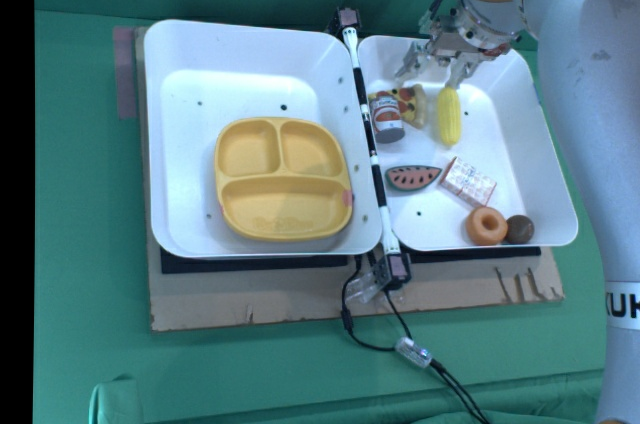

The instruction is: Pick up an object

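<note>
Yellow corn (449, 115), beside can (387, 117), watermelon slice (413, 177)

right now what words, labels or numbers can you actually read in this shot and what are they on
"KU": black letters on the grey arm at the picture's right edge, cut off by the frame.
The can in the right bin has a printed label, too small and blurred to read.
The small box has a patterned face; no words can be made out.
Nothing readable on the yellow plate or the other toy foods.
</note>
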Robot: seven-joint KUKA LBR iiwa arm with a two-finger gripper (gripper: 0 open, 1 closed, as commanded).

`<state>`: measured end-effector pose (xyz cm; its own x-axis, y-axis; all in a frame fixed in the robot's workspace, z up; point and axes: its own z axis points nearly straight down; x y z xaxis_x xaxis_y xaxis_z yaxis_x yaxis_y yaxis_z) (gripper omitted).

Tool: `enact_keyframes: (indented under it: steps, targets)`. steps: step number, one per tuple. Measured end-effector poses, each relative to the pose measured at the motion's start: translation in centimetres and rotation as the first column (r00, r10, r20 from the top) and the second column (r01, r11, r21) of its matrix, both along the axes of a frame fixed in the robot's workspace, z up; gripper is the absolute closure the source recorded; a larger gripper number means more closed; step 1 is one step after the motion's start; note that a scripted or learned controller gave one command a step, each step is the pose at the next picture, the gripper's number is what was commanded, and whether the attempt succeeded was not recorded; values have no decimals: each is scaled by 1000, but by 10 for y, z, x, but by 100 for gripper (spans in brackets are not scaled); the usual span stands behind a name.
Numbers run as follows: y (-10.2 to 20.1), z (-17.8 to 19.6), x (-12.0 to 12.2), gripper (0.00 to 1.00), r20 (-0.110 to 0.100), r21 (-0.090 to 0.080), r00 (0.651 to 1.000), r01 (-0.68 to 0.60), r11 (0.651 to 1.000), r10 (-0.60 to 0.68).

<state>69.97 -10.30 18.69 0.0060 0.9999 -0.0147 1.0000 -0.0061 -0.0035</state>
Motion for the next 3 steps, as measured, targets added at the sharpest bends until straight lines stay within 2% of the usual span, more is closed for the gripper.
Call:
enact_keyframes:
  steps: [3]
  targets:
    - [0, -1, 0, 0, -1, 3, 1000, -1, 1000, 1]
